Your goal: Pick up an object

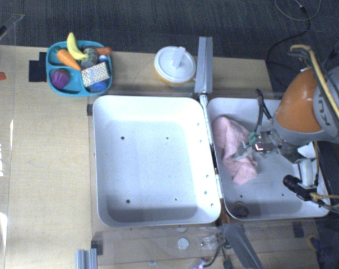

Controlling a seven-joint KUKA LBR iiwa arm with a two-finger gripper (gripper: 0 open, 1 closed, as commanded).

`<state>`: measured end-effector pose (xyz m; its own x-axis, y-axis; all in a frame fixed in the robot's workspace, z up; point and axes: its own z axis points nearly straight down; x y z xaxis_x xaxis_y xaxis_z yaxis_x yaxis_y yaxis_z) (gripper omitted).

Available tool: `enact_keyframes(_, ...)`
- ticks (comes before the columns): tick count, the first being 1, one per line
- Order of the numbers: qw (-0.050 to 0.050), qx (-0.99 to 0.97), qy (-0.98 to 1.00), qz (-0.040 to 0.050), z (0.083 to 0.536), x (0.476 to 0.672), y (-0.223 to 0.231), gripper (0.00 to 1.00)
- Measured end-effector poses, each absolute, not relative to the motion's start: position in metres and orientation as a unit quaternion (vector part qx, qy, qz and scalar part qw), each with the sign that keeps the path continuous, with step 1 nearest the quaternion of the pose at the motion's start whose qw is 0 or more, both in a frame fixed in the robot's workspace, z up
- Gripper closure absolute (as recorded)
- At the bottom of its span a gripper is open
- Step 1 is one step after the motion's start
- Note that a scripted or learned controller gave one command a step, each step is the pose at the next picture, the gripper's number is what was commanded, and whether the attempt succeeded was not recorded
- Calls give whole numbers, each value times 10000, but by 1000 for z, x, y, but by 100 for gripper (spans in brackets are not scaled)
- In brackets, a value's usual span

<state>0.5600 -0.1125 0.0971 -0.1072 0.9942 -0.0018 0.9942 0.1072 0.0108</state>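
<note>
**Gripper down at the pink cloth in the right bin**

Orange-banded and grey, the arm point(303, 108) sits highest in the view, reaching in from the right over the right-hand bin point(270, 203). Below it, a crumpled pink cloth point(232, 147) lies in the left half of that bin, running from near the far wall down toward the middle, close to the wall shared with the other bin. The gripper point(253, 148) is at the cloth's right edge, low against it; whether the cloth is actually pinched cannot be told from this angle.

Alongside, the left-hand bin point(152, 212) is the larger of the two. Behind it on the bench stands a round white lidded container point(175, 65), and farther left a blue divided tray point(52, 67) holds toy food, including a banana point(75, 47) and a carrot point(67, 59).
</note>
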Motion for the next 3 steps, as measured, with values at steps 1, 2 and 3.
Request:
enact_keyframes(1, 89, 6561, 7546, 57, 92, 547, -91, 0)
enact_keyframes(2, 93, 6550, 7555, 82, 104, 549, -89, 100)
enact_keyframes(3, 27, 6158, 7879, 15, 186, 660, -69, 100)
